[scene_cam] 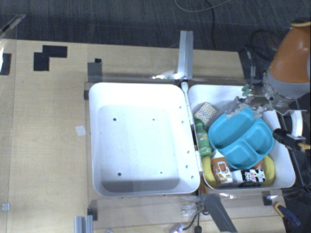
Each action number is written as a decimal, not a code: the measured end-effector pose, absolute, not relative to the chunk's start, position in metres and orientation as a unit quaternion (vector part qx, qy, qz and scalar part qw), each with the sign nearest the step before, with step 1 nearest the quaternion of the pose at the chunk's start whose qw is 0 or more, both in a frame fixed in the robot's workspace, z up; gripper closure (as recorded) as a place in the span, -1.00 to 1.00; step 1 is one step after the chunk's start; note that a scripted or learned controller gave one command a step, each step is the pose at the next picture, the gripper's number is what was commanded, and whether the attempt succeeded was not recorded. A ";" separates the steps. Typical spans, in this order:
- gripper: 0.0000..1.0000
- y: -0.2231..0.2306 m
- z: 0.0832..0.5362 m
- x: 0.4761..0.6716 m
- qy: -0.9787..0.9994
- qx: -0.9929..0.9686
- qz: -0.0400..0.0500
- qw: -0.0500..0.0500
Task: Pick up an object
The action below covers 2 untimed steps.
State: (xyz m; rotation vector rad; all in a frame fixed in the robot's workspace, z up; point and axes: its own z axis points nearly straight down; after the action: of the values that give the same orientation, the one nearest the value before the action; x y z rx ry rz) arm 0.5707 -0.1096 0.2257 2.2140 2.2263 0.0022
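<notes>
Camera view: gripper (256,102) sits at the right bin's (290,176) far edge, touching the blue divided tray (241,139); grip state cannot tell. Green bottle (201,140), patterned block (205,112), orange carton (221,171), yellow object (269,169) crowd around.

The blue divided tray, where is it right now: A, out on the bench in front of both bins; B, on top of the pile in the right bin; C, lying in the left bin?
B: the blue divided tray lies tilted on the other items in the right bin.
</notes>
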 end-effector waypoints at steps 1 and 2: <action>-1.00 -0.142 0.133 0.488 0.601 0.799 0.001 0.001; -1.00 -0.078 0.202 0.488 0.620 0.784 0.002 0.002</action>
State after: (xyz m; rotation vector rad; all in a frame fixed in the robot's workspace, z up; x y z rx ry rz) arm 0.4883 -0.0782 0.2023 2.4617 1.9465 0.0057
